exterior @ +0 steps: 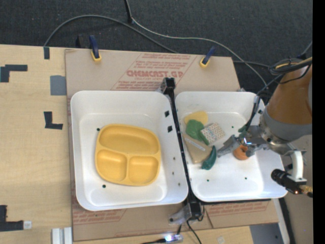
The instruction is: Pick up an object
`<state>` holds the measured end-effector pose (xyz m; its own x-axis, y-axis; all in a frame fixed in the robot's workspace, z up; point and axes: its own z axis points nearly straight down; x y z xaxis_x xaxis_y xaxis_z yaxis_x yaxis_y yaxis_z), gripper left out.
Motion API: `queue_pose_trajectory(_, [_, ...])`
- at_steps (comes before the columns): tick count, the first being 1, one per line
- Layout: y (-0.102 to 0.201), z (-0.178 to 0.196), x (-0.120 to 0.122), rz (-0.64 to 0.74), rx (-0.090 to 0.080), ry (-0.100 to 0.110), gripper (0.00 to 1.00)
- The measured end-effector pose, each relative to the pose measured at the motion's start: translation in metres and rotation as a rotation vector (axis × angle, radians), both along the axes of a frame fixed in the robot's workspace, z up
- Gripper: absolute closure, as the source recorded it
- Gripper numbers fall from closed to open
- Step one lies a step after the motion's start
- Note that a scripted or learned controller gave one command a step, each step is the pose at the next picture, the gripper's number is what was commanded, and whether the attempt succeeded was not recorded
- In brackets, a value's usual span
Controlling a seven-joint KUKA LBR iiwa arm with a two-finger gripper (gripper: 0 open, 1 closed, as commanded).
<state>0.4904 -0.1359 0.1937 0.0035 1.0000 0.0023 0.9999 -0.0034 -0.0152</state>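
**Arm parked over the right bin, nothing grabbed that I could see**

The two-finger gripper (237, 142) sat low in the right-hand shallow white bin (228, 187), at the end of the grey arm with the orange band (289, 108). Honestly couldn't tell how far its fingers were spread or whether anything was between them.

My take on doing this well: settle on one item and come straight down on it, since the pile is crowded. The small orange round object (241, 153) just beside the gripper looked like the easiest target.

Also in that bin: a dark green curved piece (208, 158), a green leafy-looking toy (194, 129), a patterned whitish packet (213, 132) and a yellow rounded piece (199, 117), all touching or overlapping.

The left-hand white bin (81, 136) held a yellow plastic three-compartment tray (128, 154), compartments bare.
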Motion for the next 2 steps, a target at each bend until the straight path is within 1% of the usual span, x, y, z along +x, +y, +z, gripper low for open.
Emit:
queue_pose_trajectory(1, [0.0,0.006,0.003,0.004,-0.002,-0.013,0.0])
queue_pose_trajectory(2, [0.008,-0.052,0.009,0.005,-0.001,-0.008,0.0])
